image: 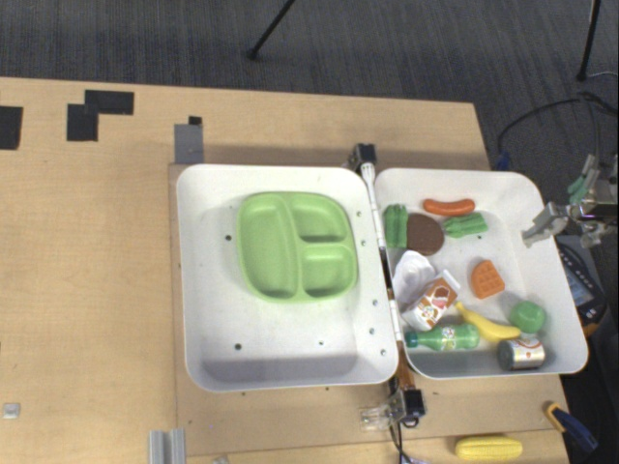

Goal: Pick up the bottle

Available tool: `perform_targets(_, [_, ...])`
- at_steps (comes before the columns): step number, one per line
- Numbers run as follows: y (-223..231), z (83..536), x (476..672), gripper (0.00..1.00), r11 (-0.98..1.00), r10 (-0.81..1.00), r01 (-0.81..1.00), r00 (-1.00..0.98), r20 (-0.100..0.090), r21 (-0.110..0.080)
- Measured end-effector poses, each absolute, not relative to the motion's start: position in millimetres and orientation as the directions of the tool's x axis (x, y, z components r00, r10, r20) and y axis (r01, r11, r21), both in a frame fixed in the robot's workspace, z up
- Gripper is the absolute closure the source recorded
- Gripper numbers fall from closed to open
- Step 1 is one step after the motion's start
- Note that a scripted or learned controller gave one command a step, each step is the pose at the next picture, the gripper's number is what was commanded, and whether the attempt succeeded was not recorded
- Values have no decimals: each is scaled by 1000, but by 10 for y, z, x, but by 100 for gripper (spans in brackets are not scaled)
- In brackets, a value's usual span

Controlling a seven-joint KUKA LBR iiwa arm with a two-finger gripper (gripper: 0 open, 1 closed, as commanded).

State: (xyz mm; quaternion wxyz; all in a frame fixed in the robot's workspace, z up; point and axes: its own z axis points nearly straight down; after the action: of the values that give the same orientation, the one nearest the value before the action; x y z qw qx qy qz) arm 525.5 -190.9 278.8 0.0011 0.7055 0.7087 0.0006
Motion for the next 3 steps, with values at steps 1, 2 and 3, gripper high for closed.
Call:
perform_targets(1, [-1777, 2242, 4871, 0, -392, 920, 920, 392, 0, 2])
perform_targets(2, [-1943, 1202, 4865, 0, -761, 649, 649, 761, 0, -2])
perform_targets(3, [-1935, 1306, 4876, 100, -757, 653, 653, 757, 2, -3])
